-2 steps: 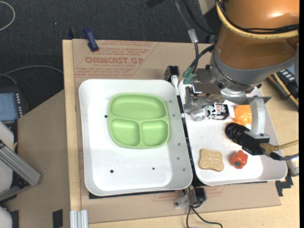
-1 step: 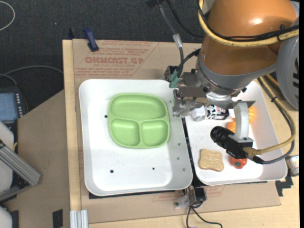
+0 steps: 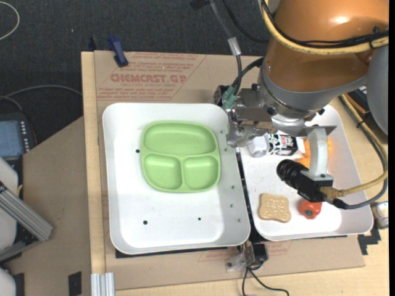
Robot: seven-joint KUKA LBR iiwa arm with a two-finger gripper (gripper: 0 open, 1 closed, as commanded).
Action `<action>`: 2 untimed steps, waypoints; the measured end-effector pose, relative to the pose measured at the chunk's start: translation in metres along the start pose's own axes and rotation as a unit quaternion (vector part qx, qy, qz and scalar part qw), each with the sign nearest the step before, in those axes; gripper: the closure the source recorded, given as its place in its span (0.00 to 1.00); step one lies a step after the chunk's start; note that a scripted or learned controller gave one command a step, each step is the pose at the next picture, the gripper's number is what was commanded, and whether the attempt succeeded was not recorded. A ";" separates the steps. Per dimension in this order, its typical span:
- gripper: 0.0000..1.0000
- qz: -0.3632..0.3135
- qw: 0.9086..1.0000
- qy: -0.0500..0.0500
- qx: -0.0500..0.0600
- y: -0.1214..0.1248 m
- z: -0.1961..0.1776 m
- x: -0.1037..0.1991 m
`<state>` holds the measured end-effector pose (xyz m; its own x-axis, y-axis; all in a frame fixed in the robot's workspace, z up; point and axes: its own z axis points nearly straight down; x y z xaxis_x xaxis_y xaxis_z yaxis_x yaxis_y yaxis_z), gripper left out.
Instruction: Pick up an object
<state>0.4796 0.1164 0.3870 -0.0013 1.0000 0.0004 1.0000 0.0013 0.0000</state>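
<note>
Objects for picking were seen lying in the right bin [image 3: 345,227]: a tan slice of toast [image 3: 274,208] near the bin's front left, a small red and orange piece [image 3: 310,209] just to the right of the toast, an orange item [image 3: 326,147] partly hidden behind a white bracket [image 3: 319,156], and a small white carton with dark print [image 3: 282,142] toward the back. The arm [image 3: 321,42] was positioned over the back of the right bin, its orange band and grey wrist covering much of that area. The gripper [image 3: 247,142] was found low at the left edge of the right bin, close to the wall shared by the two bins; whether it was released or clenched could not be told, since it was largely hidden by the wrist. The white carton was placed just right of the gripper, while the toast and the red piece were located nearer the front, apart from it. A black cylindrical part [image 3: 299,177] on the arm was seen above the toast. In the left bin [image 3: 123,227] a green divided plate [image 3: 181,156] was laid, toward the back. Both bins were carried on a cardboard sheet [image 3: 154,73] on the counter.
</note>
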 end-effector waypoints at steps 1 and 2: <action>1.00 0.004 1.000 0.000 -0.008 0.000 -0.121 -0.063; 1.00 0.002 1.000 -0.001 0.005 -0.001 0.000 -0.066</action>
<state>0.4785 0.0506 0.3869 0.0028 1.0000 -0.0015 0.9999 -0.0028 -0.0099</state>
